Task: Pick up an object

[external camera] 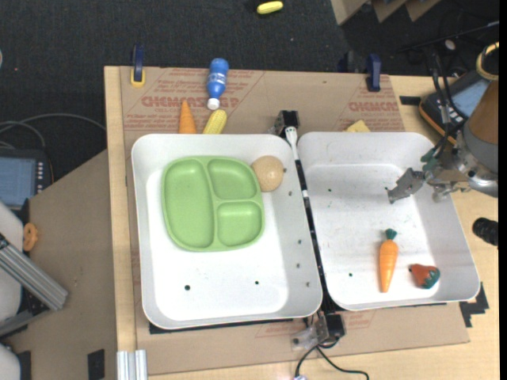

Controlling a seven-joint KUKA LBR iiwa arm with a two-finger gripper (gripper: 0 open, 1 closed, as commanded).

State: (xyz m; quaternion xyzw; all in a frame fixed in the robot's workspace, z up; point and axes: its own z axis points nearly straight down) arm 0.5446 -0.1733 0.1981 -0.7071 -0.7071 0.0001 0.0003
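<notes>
In the right bin (348,153), an orange toy carrot (386,263) with a green top lies near the front. A small red toy with a green end (424,275) sits just right of it. My gripper (413,193) hangs over the right side of this bin, above and behind the carrot and apart from it. Its two grey fingers are spread open with nothing between them. The left bin (214,291) holds a green divided plate (212,203) and a tan ball (268,172) at the plate's back right corner.
Behind the left bin, a blue and white bottle (216,81), a small orange carrot (186,119) and a yellow corn piece (215,121) lie on the bench. A yellow scrap (358,127) sits behind the right bin. Cables and equipment crowd the right edge.
</notes>
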